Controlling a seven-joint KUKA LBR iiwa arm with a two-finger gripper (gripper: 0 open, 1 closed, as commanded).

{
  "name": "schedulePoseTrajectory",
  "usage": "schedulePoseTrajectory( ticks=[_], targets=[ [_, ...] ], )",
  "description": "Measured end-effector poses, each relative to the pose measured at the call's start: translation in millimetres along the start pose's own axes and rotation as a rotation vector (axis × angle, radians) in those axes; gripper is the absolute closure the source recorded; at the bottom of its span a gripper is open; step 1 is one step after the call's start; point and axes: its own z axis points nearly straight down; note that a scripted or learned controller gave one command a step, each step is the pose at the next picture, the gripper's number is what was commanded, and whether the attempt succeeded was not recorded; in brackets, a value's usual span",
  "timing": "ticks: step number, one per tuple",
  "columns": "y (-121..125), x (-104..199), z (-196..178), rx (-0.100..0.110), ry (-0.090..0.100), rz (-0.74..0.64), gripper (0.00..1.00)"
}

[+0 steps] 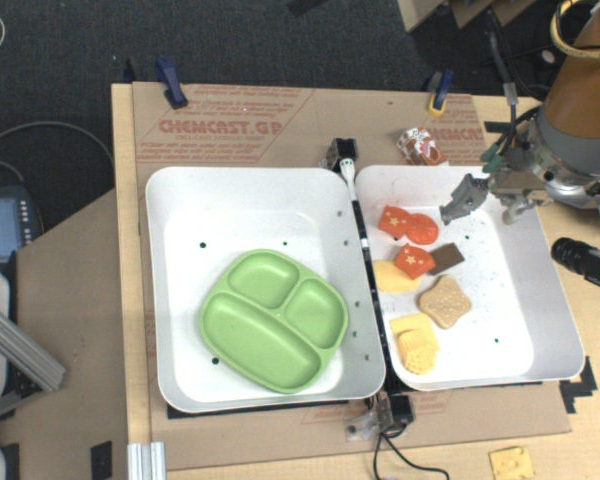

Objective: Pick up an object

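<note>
In the right bin [540,318] lie several toy foods: two red pieces [410,226] near the back, a red star-marked piece [413,261], a dark brown block [447,258], a yellow wedge [390,276], a tan toast slice [444,303] and a yellow ridged piece [416,346]. My gripper [483,208] hangs over the back of that bin, just right of the two red pieces. It is open with nothing between its fingers [462,200].
The left bin [180,228] holds a green divided plate [273,318]. A small red-and-white wrapped object [418,146] lies on the cardboard behind the right bin. Blue clamps [170,81] grip the board's back edge. A black clip [342,152] sits between the bins.
</note>
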Motion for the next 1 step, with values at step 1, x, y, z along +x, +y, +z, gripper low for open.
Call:
schedulePoseTrajectory(
  ticks=[1],
  targets=[
    [22.6,1.6,134.3,0.013,0.002,-0.001,0.0]
  ],
)
